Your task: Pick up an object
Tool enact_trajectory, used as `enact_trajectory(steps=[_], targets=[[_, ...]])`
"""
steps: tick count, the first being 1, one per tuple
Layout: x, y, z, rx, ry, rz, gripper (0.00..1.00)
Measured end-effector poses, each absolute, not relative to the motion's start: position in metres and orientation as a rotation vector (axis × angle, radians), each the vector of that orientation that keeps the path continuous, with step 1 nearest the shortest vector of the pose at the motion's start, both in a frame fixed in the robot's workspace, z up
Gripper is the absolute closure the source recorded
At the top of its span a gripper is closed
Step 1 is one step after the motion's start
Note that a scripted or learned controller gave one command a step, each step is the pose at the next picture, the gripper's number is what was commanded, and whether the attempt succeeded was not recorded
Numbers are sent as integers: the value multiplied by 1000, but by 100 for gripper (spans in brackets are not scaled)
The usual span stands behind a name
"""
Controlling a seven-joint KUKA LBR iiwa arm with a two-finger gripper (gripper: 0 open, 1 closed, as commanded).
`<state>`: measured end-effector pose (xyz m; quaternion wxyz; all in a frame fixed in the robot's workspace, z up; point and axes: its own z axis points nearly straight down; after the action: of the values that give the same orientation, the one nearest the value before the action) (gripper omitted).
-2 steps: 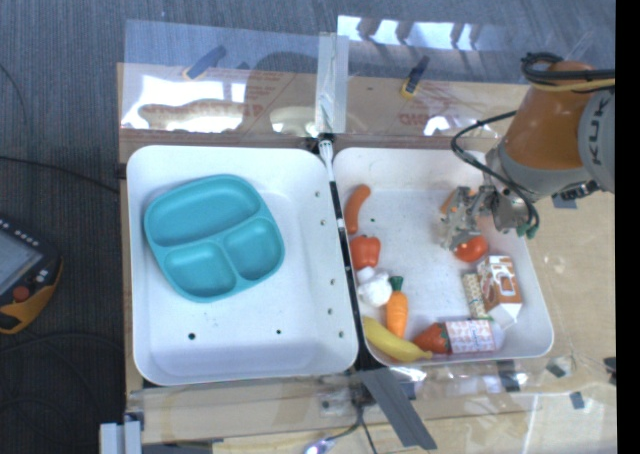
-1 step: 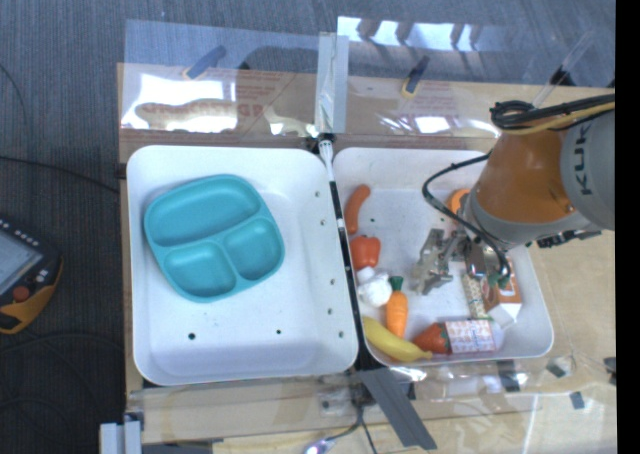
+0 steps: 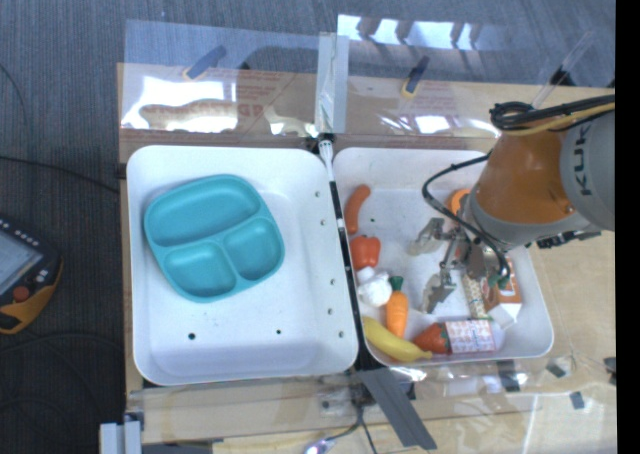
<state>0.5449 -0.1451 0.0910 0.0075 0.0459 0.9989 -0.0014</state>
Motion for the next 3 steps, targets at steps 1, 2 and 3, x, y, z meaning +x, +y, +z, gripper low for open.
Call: enact_trajectory(steps=[1,2,3], targets=[[527,-123,91,206,3115,-6,0],[503,-102,92,197,3115,-7,0],[492,-97,92,266,3102,-6,0]])
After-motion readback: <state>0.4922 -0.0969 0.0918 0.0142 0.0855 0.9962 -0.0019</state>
